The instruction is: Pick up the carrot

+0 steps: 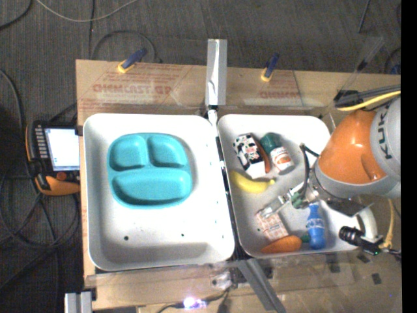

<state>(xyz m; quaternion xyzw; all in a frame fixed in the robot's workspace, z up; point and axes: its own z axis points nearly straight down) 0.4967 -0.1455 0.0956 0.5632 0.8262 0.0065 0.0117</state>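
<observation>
The carrot [282,244] lies at the near edge of the right bin [229,175], about six o'clock, with a blue bottle [315,227] just beside it at three o'clock. Above them, the hand [294,199] hovers; whether it is open or closed I cannot tell. Farther back lies a banana [253,184].

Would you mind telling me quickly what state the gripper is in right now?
Gripper: cannot be told; it hangs over the right bin, above the carrot, with nothing visibly held.
</observation>
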